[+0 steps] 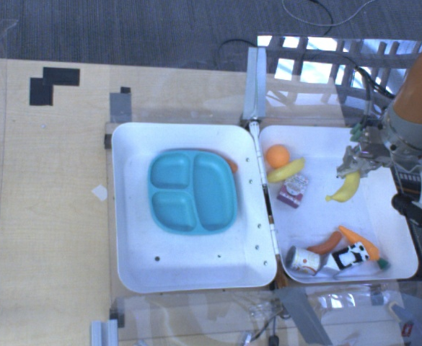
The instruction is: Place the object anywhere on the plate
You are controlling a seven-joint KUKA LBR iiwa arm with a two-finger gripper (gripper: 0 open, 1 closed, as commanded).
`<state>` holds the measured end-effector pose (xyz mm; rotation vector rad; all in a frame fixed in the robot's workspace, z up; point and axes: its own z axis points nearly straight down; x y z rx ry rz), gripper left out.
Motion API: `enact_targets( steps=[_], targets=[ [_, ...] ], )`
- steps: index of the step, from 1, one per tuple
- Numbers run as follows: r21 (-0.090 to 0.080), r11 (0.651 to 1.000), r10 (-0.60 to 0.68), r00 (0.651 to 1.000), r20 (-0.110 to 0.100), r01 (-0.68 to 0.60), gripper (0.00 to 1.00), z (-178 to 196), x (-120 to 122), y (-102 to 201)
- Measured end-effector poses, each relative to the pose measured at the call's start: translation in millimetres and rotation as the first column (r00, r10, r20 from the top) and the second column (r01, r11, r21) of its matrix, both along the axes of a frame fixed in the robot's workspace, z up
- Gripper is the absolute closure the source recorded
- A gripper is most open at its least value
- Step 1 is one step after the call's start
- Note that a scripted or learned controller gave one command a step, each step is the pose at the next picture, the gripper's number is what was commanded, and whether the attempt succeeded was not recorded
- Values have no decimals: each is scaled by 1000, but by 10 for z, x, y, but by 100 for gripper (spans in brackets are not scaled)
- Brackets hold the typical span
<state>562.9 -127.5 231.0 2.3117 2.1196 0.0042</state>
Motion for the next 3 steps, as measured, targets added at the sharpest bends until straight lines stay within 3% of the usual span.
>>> enact_targets(
  steps=[1,2,3],
  targets=[
    [3,998,62,998,-3,-62,100,-446,359,731],
    [2,994,109,994,-1,-109,100,-458,568,1459],
    [1,919,395,919,2,-395,100,-448,679,2081]
  ],
)
